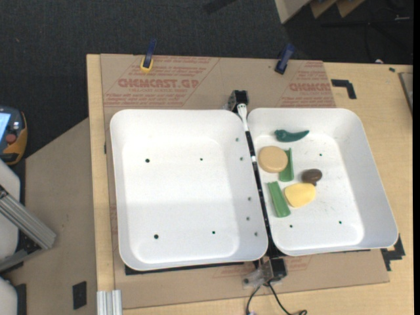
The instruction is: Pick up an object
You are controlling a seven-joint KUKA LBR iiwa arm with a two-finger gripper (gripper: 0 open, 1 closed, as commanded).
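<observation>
I am looking down at a slant on a counter (197, 294) covered by a brown sheet, carrying two shallow white bins side by side. The left bin (131, 136) has only small dark dots on its floor. The right bin (354, 195) holds every candidate for pickup, clustered toward its left half, close to the divider between the bins. There is a dark green curved piece (291, 135) near the top, a round tan disc (272, 159) below it, a green strip (287, 166) standing lengthwise just beside and partly under the disc, a small brown lump (312, 175), a pale yellow wedge (300, 195), and a second green strip (278, 199) touching the wedge's left side. Both strips run roughly top to bottom in the view. I cannot tell the state of the jaws from here, so I judge the arm must reach in from the right, across the bin's barer right half. Red printing on the brown sheet reads "CHEMCAST GP", repeated; smaller lines are too small to read.
</observation>
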